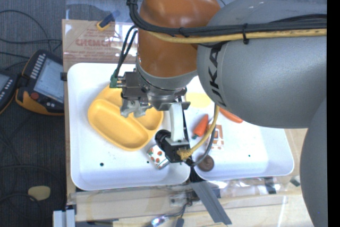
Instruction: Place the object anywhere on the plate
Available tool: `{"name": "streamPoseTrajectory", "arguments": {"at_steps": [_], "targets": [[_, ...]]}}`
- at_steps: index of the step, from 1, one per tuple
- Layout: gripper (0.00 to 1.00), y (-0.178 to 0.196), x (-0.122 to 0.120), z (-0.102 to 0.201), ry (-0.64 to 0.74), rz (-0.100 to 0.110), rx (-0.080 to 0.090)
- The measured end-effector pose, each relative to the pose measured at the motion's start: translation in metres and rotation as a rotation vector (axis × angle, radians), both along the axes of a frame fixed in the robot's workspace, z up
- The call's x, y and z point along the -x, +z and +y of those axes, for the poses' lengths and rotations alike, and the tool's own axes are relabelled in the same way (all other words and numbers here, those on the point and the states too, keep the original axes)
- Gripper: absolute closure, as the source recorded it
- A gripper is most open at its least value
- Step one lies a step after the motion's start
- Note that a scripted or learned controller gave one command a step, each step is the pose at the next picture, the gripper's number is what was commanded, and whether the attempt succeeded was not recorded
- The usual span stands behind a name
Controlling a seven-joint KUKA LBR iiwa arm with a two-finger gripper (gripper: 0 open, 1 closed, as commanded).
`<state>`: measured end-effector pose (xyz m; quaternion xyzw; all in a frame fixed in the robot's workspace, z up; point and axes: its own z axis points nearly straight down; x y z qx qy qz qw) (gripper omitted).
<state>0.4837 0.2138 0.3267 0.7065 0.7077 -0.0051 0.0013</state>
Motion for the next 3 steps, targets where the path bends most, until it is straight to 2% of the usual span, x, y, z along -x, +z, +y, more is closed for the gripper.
{"name": "streamPoseTrajectory", "arguments": {"at_steps": [1,2,3], "targets": [[1.0,-0.102,-0.059,-0.117,-0.004,-0.002,-0.004],[1.0,-0.04,-0.075,-0.049,0.001,-0.003,-0.007],[0.0,-0.04,-0.075,-0.05,0.0,-0.003,-0.007]]}}
